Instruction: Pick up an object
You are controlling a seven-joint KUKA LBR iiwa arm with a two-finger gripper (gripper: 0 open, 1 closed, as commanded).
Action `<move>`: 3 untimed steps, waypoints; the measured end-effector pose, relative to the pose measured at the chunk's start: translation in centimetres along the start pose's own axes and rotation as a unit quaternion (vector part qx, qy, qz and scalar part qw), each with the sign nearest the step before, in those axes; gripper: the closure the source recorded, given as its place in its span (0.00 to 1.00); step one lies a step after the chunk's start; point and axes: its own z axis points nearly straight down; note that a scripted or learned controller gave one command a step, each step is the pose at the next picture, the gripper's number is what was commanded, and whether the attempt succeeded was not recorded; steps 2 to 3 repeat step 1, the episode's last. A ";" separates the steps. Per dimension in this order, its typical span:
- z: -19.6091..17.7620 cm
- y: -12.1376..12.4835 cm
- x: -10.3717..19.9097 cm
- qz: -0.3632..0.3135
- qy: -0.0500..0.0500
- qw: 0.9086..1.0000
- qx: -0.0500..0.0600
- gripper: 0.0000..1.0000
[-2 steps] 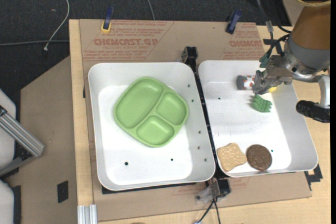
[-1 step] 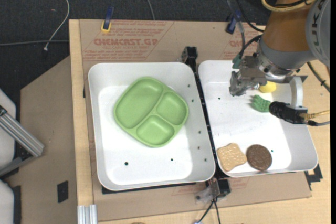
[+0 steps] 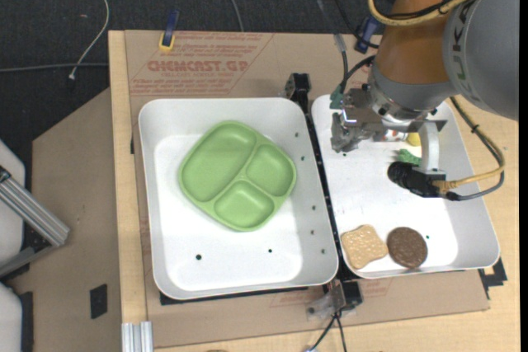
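The gripper [image 3: 381, 130] is hovering over the right bin [image 3: 363, 194]; finger state cannot be determined. A cracker [image 3: 363, 246] and cookie [image 3: 407, 247] are lying near the bin's front edge.

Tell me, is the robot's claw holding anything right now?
Nothing shows between the fingers of the gripper. It hangs over the right bin, away from the cracker and cookie.

— Bins?
— Both white bins [image 3: 165, 260] looked like smooth, faintly glossy plastic. The green divided plate [image 3: 238, 175] was matt plastic.
— The bench?
— Brown printed cardboard [image 3: 198, 62], matt. The arm's orange band [image 3: 421, 21] was glossy; the tan cracker [image 3: 363, 246] appeared rough.
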 end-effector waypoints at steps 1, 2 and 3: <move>1.0 1.6 4.5 0.000 0.000 1.000 -0.002 1.00; 1.0 1.6 4.5 0.000 0.000 1.000 -0.002 1.00; 1.0 1.6 4.5 0.000 0.000 1.000 -0.002 1.00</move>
